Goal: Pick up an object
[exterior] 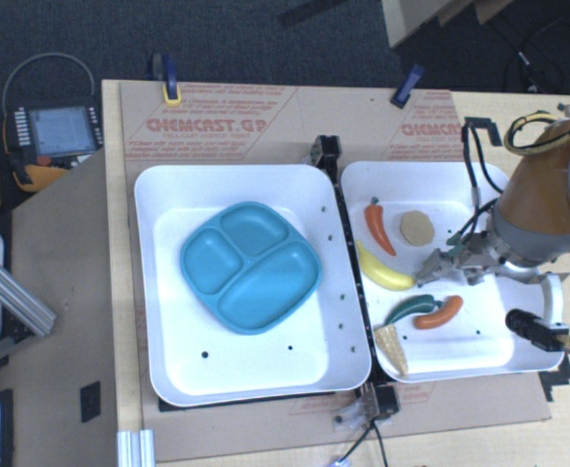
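The right bin [480,358] holds several small items. A red-orange chili [378,230] and a tan round disc [417,228] lie toward the back. A yellow banana [382,272] lies along the left wall. In front of it are a green pepper [410,306], an orange sausage-shaped piece [439,312] and a tan wedge [393,347] in the front left corner. My gripper [439,266] hangs low over the middle of this bin, just right of the banana's end and above the green pepper. Nothing shows in its grasp.
The left bin [168,348] bears a blue divided plate [251,266] in its middle. The arm's orange band [546,195] and cables [480,173] lean over the right bin's back right part. A black divider [351,261] runs between the bins.
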You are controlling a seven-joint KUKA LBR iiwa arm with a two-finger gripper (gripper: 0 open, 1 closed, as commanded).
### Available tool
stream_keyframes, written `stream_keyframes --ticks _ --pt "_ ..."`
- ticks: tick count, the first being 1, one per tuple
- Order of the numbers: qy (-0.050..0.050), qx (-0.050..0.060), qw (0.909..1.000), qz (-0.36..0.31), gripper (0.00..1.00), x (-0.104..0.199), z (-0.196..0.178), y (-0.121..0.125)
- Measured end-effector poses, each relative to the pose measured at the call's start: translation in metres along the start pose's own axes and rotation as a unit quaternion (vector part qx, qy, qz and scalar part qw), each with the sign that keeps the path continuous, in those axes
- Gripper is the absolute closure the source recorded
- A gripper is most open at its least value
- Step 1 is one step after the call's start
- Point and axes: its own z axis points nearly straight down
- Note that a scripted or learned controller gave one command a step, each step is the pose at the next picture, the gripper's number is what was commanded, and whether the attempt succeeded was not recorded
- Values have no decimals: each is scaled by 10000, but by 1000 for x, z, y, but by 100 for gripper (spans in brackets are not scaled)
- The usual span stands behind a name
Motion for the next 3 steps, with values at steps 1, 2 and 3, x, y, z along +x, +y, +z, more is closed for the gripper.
stream_keyframes --ticks 1,2,3 --pt "-12 -27 10000 3 100 -1 -13 1" --pt "-26 -62 10000 -4 100 -1 -77 1" --pt "-30 -67 10000 -5 100 -7 -132 10"
